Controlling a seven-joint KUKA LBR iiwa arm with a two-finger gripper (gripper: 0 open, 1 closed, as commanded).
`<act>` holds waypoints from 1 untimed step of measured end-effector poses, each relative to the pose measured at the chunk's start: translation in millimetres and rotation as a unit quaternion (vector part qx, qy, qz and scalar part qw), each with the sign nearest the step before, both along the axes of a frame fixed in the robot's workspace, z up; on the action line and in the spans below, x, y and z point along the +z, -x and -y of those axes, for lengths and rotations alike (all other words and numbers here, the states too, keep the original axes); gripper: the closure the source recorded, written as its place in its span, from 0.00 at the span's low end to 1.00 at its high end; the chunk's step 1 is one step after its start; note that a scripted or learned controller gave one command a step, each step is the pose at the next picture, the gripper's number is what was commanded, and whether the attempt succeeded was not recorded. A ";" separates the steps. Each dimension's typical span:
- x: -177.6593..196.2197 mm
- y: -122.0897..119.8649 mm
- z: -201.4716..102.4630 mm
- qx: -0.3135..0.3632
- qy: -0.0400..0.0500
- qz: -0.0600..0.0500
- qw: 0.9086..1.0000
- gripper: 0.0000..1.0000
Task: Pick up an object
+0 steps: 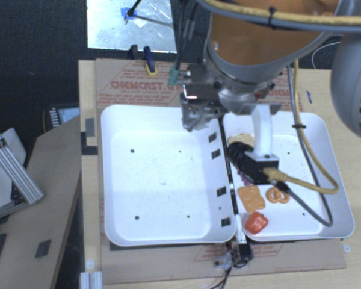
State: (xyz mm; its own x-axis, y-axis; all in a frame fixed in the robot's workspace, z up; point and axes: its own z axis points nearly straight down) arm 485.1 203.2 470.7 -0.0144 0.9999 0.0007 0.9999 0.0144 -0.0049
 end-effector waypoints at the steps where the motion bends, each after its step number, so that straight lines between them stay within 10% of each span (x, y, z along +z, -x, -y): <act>1: 67.8 -1.5 27.4 -0.007 -0.001 0.006 1.000 1.00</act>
